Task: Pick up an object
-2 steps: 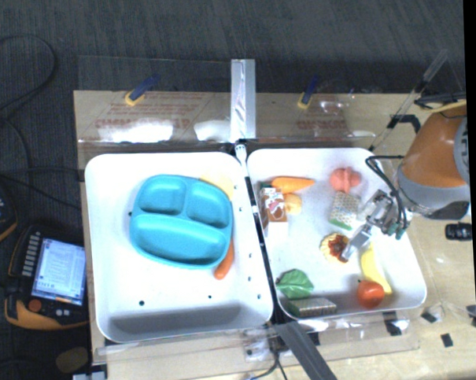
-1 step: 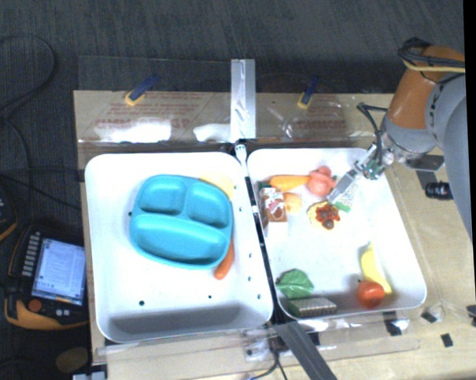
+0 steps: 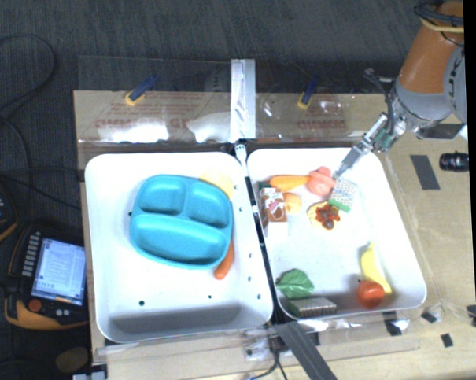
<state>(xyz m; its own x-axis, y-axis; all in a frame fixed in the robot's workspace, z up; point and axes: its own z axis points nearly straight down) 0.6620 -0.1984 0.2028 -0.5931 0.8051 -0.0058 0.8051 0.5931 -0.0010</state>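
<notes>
A fixed overhead view looks down on a wooden bench carrying two shallow white bins side by side. The left bin (image 3: 107,254) holds an overturned blue divided tray (image 3: 180,219), with a yellow item peeking out at its far edge and an orange carrot-like piece (image 3: 225,262) at its near right.

The right bin (image 3: 402,241) holds small toy foods. Along its far edge lie an orange carrot (image 3: 289,181) and, just beside it, a pink toy (image 3: 321,180). Near them are a small brown-and-white box (image 3: 273,204) and a round yellow piece with red topping (image 3: 326,214). Along the near edge sit a green leafy toy (image 3: 295,283), a grey ridged block (image 3: 311,306), a banana (image 3: 374,268) and a red tomato (image 3: 370,293).

The grey arm with its orange band reaches in over the bench's far right corner. Its hand (image 3: 339,173) slants down toward the bin's far edge, its tip just beside the pink toy, which lies immediately toward the bin divider from it. A white-and-green speckled piece (image 3: 344,195) lies right below the tip. The hand is too small and narrow here to tell how far it is spread, and nothing can be seen gripped in it. The pink toy looks like the likeliest target, needing only a short shift toward the divider.
</notes>
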